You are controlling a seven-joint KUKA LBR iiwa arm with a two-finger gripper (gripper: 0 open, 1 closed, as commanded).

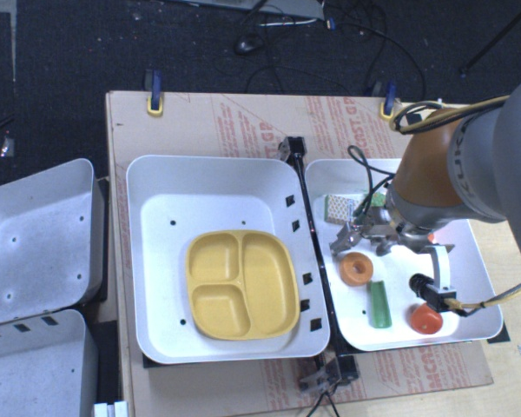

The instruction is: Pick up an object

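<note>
the grey two-finger gripper [358,234] hangs low in the right shallow white bin [484,268], w/ the arm's orange band above it. can't tell from this slant how the tool is set; the wrist hides it and nothing is visibly pinched.

the key relation: the small orange ring-shaped donut toy [357,269] lies flat on the bin floor just below the tool tip in the view, i.e. toward the near edge of the bin, close to touching but prob apart. being round it has no long axis, so approach angle matters little; a short shift toward the near edge, then down, looks enough.

other options: the green upright-lying block [379,304] sits just beside the donut, long axis running near-to-far; the red round tomato-like toy [425,318] is further right; a pale speckled sponge-like pad [339,207] lies at the far side of the tool.

the yellow three-compartment plastic plate [241,283] rests in the left white bin [148,259], well apart, not relevant.
</note>
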